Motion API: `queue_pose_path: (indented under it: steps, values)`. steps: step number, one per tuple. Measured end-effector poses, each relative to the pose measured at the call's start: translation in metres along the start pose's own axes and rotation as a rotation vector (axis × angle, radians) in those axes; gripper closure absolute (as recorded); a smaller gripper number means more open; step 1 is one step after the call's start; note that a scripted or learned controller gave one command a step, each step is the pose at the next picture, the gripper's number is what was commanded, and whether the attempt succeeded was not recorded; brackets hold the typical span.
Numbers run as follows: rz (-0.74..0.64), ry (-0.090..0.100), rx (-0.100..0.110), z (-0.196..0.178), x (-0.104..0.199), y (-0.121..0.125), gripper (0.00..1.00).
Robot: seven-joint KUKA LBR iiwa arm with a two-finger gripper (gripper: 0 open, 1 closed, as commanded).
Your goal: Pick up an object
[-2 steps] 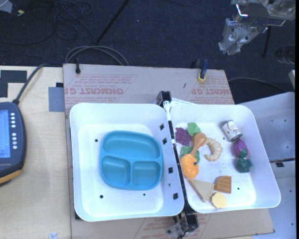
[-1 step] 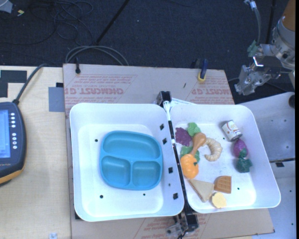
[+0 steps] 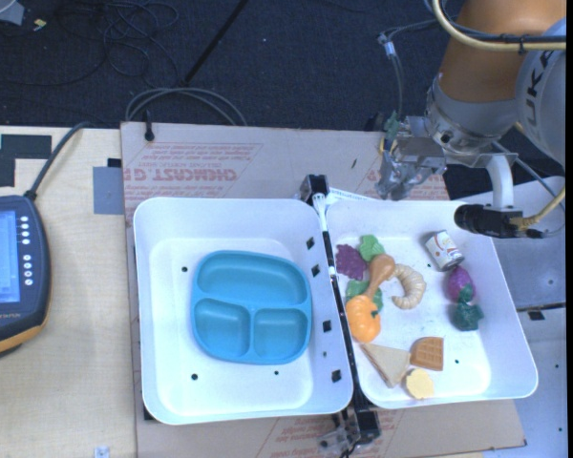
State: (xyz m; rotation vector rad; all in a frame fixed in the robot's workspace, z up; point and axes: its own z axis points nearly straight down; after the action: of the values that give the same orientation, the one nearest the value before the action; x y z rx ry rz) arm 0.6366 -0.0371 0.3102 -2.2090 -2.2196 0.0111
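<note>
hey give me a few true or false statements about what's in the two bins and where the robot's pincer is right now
1. A blue divided plate lies in the left bin. True.
2. The pincer is down among the toy food. False: it hangs above the right bin's far edge.
3. The small can sits in the left bin. False: it lies in the right bin.
4. A shrimp lies in the right bin. True.
5. The blue divided plate holds a waffle. False: the waffle is in the right bin.
</note>
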Motion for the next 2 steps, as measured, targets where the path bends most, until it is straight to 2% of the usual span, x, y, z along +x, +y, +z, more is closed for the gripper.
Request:
queue_pose_path:
  steps: [1, 2]
  values:
    - [-0.001, 0.000, -0.004, 0.078, 0.079, 0.008, 1.00]
    - [0.002, -0.001, -0.003, 0.127, 0.114, 0.008, 1.00]
